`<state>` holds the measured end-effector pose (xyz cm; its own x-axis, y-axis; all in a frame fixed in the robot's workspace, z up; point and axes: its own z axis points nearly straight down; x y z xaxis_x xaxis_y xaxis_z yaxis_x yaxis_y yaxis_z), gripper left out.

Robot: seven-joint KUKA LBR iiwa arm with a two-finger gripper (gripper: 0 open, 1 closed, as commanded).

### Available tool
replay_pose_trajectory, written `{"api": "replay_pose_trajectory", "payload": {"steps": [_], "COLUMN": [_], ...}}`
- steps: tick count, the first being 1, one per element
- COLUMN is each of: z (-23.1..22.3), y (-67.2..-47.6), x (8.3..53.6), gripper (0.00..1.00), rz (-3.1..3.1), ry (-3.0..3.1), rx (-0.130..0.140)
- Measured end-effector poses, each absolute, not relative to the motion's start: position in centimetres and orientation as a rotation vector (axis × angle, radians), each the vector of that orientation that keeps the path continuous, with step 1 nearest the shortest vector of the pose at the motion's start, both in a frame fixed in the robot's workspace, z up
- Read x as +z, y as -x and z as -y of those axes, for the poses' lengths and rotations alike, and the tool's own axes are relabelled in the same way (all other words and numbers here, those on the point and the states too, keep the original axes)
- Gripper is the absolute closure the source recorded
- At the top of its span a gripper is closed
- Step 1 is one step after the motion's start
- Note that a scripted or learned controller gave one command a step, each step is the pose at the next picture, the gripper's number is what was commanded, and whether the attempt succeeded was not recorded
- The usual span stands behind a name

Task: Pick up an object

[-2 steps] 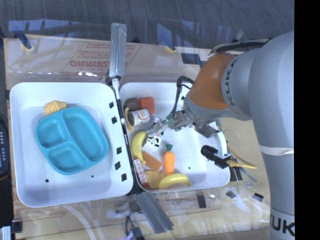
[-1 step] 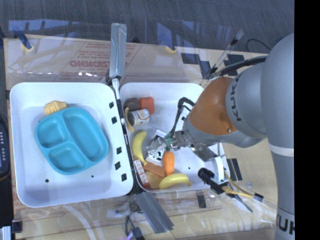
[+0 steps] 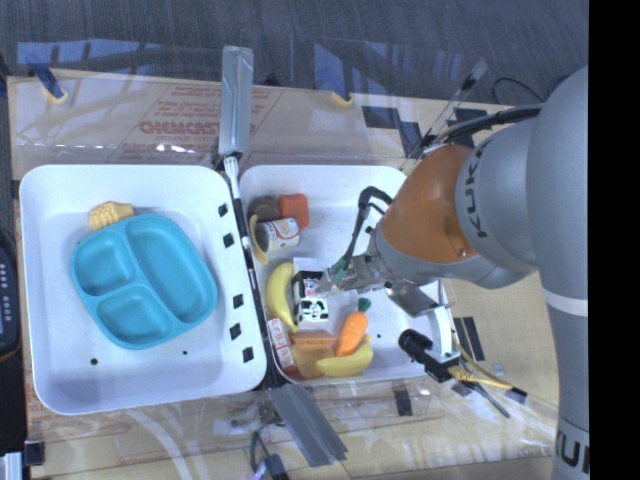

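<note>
claw [image 3: 345,271] tips unclear, carrot [image 3: 351,332] part-hidden

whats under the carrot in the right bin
The carrot lies across a yellow banana and beside a tan block. Whatever is directly beneath it is covered.

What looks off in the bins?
Little. The toy food is heaped loosely in the right white bin, the orange carrot lying across the yellow banana. The blue divided plate sits askew in the left bin.
</note>
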<state>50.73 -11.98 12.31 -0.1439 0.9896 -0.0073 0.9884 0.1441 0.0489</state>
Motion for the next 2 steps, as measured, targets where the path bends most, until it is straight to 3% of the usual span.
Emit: {"api": "replay_pose_trajectory", "payload": {"steps": [1, 2], "z": [11.77, 11.77], "y": [-50.22, -50.20], "x": [15.48, 15.46], "gripper": [1.00, 0.00], "rz": [-2.062, -2.062], "ry": [-2.371, -2.371], "rx": [-0.002, -0.002]}}
